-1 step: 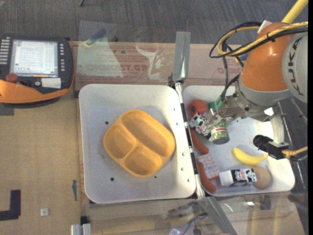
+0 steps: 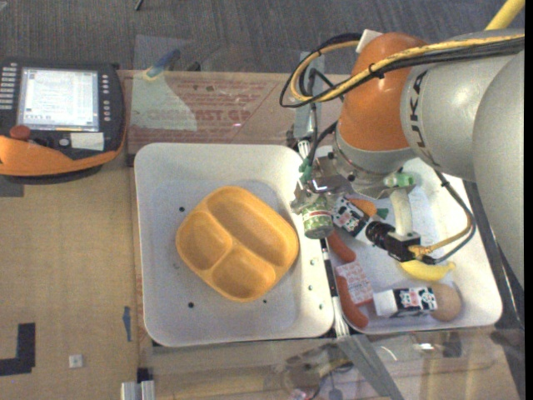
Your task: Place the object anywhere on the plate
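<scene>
The plate [image 2: 237, 242] has nothing on it yet. The gripper [image 2: 315, 200] is over the can [image 2: 317, 222]; I cannot tell if its fingers grip it.

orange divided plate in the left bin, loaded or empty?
Empty. All three compartments of the orange divided plate show bare orange plastic; the small green-labelled can sits beside it at the bins' divide.

You've got grey carpet floor [image 2: 250, 7] beyond the brown bench [image 2: 67, 257]. A teach pendant [image 2: 58, 115] sits at the bench's far left corner, a cardboard sheet [image 2: 208, 107] just beside it.
</scene>
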You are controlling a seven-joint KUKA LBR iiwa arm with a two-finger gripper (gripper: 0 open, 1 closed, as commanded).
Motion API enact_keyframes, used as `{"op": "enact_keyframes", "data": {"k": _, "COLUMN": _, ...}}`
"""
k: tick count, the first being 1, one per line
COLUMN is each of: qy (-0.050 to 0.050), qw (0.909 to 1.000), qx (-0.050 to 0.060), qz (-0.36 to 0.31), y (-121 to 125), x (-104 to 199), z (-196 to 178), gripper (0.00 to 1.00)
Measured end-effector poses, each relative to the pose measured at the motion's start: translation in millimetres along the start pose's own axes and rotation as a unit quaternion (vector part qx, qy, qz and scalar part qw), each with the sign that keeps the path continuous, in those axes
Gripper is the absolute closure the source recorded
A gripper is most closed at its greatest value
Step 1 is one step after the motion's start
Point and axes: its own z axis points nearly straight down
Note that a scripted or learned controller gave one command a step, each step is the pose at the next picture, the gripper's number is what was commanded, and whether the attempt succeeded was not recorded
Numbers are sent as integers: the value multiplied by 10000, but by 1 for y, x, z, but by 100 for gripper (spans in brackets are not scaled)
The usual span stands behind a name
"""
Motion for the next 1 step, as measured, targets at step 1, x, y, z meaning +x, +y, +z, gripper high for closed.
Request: {"op": "enact_keyframes", "data": {"k": 1, "qy": -1, "qw": 10000, "qx": -1, "qz": -1, "y": 0, "x": 0, "z": 0, "gripper": 0}}
